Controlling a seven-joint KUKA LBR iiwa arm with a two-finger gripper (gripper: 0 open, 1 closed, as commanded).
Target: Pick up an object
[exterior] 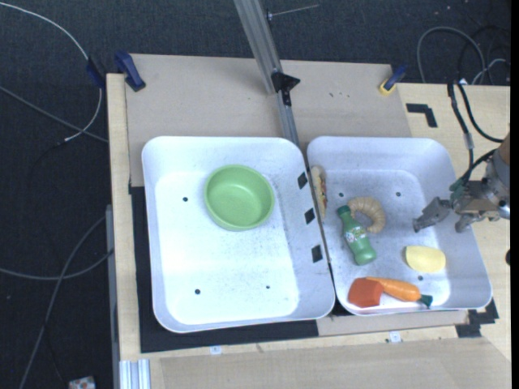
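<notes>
Two shallow white bins are seen side by side on the bench. The left bin (174, 298) holds a green bowl (238, 197), set upright toward its upper middle and well apart from everything else. The right bin (381, 154) holds the smaller items. Along its left wall a long tan-and-orange piece (319, 191) is laid; what it is cannot be made out. Near the bin's centre a tan ring (369, 213) is found, and a green bottle (356, 236) is laid on its side, touching the ring's lower left. At the lower edge an orange carrot (395, 289) is laid crosswise, its blunt end against a red block (364, 294). A yellow lemon-like object (425, 258) rests just above the carrot's tip, apart from the bottle.

The gripper (445, 215) is seen at the right side of the right bin, with its two fingers spread apart and nothing between them. The yellow object lies near and just below the left finger (430, 215). The ring and bottle lie further to the gripper's left, with bare bin floor between them and the fingers.
</notes>
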